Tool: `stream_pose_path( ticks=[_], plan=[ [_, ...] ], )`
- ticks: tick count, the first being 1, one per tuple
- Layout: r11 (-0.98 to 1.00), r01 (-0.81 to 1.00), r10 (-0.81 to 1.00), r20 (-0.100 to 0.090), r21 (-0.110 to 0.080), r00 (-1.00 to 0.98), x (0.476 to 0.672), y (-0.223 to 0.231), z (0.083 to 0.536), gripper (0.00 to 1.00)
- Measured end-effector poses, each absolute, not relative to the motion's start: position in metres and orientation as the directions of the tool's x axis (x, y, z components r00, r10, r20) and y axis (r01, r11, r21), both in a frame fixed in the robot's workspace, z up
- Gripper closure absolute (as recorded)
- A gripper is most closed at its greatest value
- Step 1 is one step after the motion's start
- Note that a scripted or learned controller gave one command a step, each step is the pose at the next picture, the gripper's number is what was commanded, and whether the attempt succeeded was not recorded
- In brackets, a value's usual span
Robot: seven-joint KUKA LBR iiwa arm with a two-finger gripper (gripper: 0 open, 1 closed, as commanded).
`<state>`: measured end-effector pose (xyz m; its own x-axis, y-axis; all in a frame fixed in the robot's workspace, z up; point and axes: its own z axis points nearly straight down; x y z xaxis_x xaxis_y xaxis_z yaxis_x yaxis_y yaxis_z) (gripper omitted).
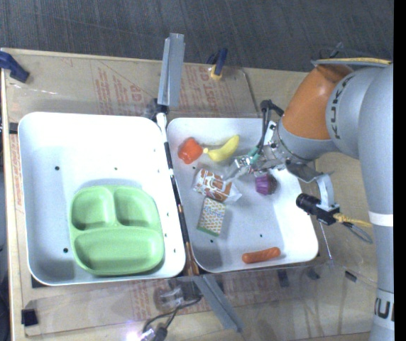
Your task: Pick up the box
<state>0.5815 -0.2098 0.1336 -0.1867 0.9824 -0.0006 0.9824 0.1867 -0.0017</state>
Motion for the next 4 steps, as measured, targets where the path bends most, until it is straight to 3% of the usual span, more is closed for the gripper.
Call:
stream_pose_path(
  ticks=[1,2,3,4],
  plan=[
    [0.281,0.96,0.96,0.001,-0.002,-0.281,0.532,-0.162,0.144,0.0],
    [0.17,0.985,0.986,0.002,-0.005,-0.17,0.489,-0.124,0.091,0.0],
    [0.176,0.984,0.984,0.001,-0.006,-0.176,0.49,-0.124,0.1,1.0],
    [0.176,0.984,0.984,0.001,-0.005,-0.176,0.49,-0.124,0.1,0.0]
  ],
)
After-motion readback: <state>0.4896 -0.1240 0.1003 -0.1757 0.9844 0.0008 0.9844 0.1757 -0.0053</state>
